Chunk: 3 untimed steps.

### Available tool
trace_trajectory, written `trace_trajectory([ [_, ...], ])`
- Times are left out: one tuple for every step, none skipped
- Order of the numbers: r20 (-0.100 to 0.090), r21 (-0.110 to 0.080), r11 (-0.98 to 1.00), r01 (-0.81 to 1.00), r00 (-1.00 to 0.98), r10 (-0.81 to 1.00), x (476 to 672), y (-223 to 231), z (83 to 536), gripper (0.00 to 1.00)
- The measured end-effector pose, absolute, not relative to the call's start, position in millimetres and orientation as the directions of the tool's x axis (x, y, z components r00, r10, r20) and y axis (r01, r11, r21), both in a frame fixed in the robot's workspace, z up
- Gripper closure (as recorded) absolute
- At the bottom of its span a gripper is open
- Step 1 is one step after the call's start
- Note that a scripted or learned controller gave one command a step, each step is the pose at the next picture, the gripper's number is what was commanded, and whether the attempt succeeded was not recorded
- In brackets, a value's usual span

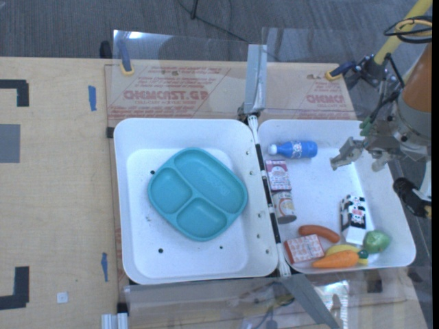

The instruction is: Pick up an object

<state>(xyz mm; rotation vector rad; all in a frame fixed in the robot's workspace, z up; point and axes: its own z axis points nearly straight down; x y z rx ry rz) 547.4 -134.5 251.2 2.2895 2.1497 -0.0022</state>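
My gripper (359,157) hangs over the upper right part of the right bin (401,218), open, with nothing between its fingers. A blue bottle (295,149) lies on its side just left of it. Below the gripper stands a cow-patterned milk carton (354,215). Along the bin's left wall lie a red-and-white carton (278,175) and a small can (284,204). At the near end sit a sausage (319,232), a red packet (304,249), a carrot (336,260), a banana (341,249) and a green fruit (376,240).
The left bin (130,184) holds a teal divided plate (197,192). A clear plastic sheet with red lettering (171,91) rises behind both bins. Yellow and black cables (405,29) hang by the arm at upper right.
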Motion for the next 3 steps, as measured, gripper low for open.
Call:
trace_trajectory([
  [-0.002, 0.0, -0.093, 0.996, 0.093, 0.996, 653.3, -112.6, 170.6, 0.0],
  [-0.001, 0.002, -0.11, 0.994, 0.11, 0.994, 643.8, -118.1, 94.6, 0.0],
  [0.01, -0.037, -0.117, 0.992, 0.117, 0.993, 662.7, -162.4, 85.7, 0.0],
])
